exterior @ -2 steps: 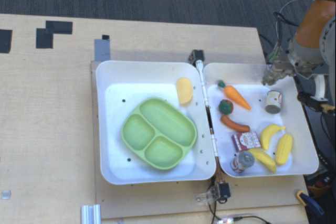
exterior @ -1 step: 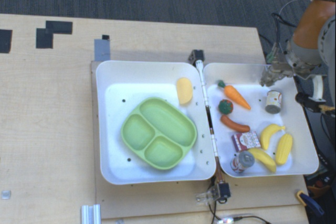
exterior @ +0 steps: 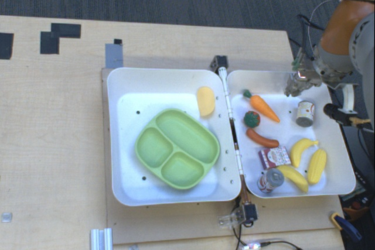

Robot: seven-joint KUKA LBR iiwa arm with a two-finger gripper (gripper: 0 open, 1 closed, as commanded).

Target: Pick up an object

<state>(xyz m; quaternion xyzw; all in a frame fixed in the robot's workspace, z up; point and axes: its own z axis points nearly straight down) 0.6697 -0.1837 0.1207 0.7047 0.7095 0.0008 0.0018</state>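
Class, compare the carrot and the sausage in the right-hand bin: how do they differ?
The carrot is orange with a green top; the sausage is reddish-brown all over. The carrot tapers to a point; the sausage keeps an even width and curves slightly. Both lie flat, slanting the same way.

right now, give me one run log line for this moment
task: pick up an object | gripper: over right bin's far edge, nothing seen held | nearest: can, carrot | left bin: green tray

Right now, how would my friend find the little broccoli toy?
Look in the right white bin, the one crowded with toy food. Near its left side, just below the orange carrot and above the reddish sausage, sits the broccoli. It is the only round, dark green thing there.
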